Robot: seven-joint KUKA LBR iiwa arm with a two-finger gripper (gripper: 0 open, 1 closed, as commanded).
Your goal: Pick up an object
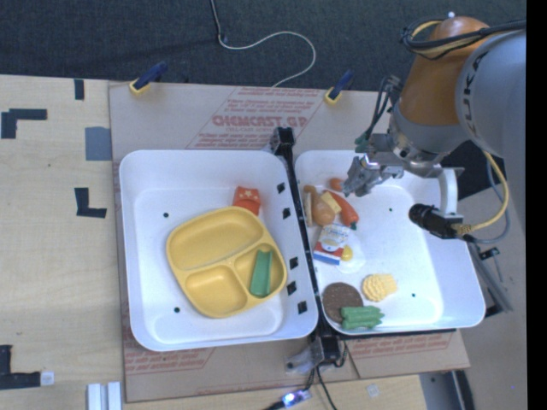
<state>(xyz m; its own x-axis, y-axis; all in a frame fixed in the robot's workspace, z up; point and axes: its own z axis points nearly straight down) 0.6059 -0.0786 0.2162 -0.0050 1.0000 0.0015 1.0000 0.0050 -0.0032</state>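
My gripper [360, 178] hangs over the back part of the right bin [444, 272], just right of a cluster of toy food. That cluster holds an orange carrot [344, 207], a tan bread-like piece [322, 209] and a small red piece [336, 184]. Below them lie a white, red and blue packet [332, 248], a yellow corn piece [379, 287], a brown round patty [341, 296] and a green vegetable [361, 316]. I see nothing between the dark fingers, and their spacing is unclear.
The left bin [145, 229] holds a yellow divided plate [205, 254] with a green piece [261, 272] in its right compartment, and a red item [247, 200] behind the plate. A black divider [293, 220] separates the bins. A black cable plug [432, 219] hangs over the right bin.
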